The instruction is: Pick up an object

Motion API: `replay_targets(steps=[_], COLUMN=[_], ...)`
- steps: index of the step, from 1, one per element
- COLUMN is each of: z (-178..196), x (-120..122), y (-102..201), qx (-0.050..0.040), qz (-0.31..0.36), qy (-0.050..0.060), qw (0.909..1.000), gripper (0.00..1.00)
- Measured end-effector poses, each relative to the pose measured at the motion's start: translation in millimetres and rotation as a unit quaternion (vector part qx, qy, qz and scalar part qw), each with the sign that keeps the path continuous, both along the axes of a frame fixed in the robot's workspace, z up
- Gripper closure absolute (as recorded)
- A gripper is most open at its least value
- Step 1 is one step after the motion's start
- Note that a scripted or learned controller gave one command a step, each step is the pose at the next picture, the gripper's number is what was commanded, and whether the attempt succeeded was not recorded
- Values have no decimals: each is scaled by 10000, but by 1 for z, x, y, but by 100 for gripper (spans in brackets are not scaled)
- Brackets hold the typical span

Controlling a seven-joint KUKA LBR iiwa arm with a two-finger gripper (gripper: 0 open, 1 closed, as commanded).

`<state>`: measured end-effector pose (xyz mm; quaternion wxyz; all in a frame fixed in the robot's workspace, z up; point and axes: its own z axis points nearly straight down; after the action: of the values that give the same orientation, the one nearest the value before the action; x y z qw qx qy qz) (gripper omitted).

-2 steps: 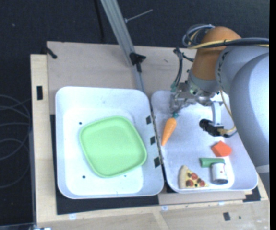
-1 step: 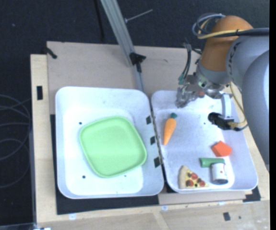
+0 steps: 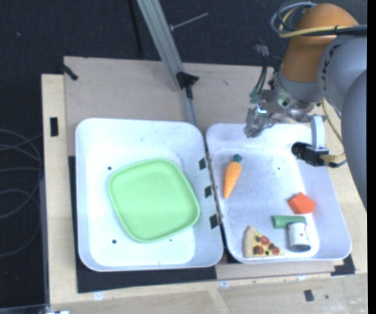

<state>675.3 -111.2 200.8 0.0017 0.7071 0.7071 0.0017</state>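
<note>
overhead view of the worktop (image 3: 57, 175) with two white bins side by side. the left bin (image 3: 93, 142) holds a pale green plate (image 3: 153, 199). the right bin (image 3: 266, 146) holds the candidate objects: a toy carrot (image 3: 231, 177) near its left wall, an orange block (image 3: 301, 203) toward the right, a green-handled piece with a white and grey cylinder (image 3: 295, 231) below it, and a pizza slice (image 3: 259, 243) at the near edge. all of these lie flat on the bin floor, apart from the arm.

progress: judged from this arrangement, nothing is lifted yet; selection, descent, closing and lift all remain. the gripper (image 3: 256, 122) hangs over the far rim of the right bin, above and right of the carrot, touching none of the objects. its tips are small and dark against the rim, so how far the fingers are parted cannot be told; nothing is seen between them.
</note>
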Motion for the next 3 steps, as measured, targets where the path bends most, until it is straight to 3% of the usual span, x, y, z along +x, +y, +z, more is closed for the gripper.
replay_targets(steps=[1, 3], z=[63, 68], x=[3, -12], y=[-4, 103], qx=[-3, 5], qz=[-1, 22], qy=[-8, 19], qw=[10000, 10000], gripper=[100, 100])
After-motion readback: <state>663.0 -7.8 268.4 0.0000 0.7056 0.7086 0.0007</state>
